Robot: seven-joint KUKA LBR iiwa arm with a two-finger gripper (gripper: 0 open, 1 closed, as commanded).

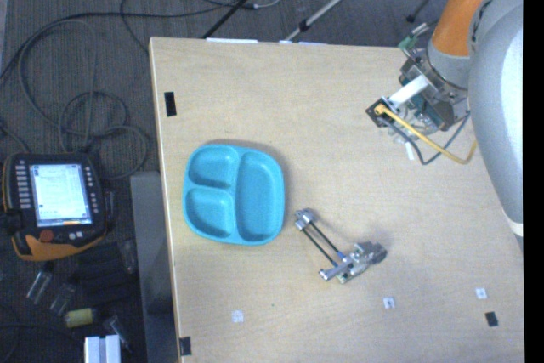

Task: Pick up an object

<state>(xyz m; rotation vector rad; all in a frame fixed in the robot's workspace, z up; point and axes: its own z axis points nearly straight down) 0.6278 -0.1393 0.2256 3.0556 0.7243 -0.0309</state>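
Note:
A blue divided plate (235, 193) lies on the wooden table (340, 81), left of centre. Just right of it and nearer the front lies a metal tool (338, 250) with two thin rods and a chunky silver head, flat on the wood. My gripper (414, 125) hangs over the table's far right part, well above and to the right of both objects. Nothing shows held in it.
The table's left edge runs down past the plate, with small black tape marks (170, 104) near it. A teach pendant (57, 200) and cables lie on the floor to the left. Bare wood stretches between the gripper and the objects.

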